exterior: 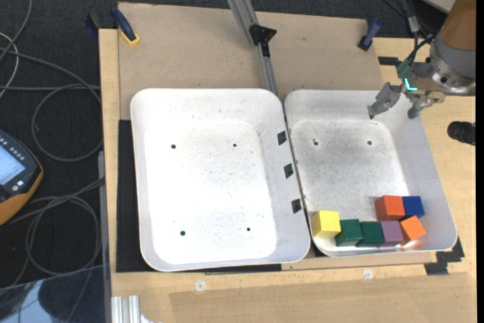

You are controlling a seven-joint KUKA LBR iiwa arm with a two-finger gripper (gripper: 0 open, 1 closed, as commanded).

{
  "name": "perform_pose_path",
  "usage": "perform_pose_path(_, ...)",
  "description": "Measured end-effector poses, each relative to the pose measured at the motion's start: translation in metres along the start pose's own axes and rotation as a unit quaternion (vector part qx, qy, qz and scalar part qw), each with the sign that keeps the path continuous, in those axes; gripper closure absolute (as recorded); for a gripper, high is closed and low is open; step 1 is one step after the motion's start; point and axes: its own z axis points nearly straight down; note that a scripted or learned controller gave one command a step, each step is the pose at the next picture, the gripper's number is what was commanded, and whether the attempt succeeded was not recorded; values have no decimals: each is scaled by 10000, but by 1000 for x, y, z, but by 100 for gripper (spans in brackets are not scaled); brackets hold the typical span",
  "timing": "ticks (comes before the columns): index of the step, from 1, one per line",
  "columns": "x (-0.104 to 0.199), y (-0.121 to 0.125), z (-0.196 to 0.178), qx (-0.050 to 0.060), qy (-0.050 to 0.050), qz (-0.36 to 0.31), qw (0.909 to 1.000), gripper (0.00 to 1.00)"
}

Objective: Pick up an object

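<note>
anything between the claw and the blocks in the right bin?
No. In the camera view, bare speckled bin floor lies between the open claw and the blocks at the near edge.

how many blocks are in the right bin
7, all clustered at the near edge of the right bin: yellow block, two green blocks, purple block, red block, blue block, orange block. More may be hidden behind them.
</note>
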Motion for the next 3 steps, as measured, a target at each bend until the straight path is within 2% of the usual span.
perform_pose_path(1, 0, 1, -3, -20, -10, -8, 10000, 0)
perform_pose_path(2, 0, 5, 40, 0, -3, -7, 10000, 0)
perform_pose_path(3, 9, 5, 99, 10, 2, -9, 10000, 0)
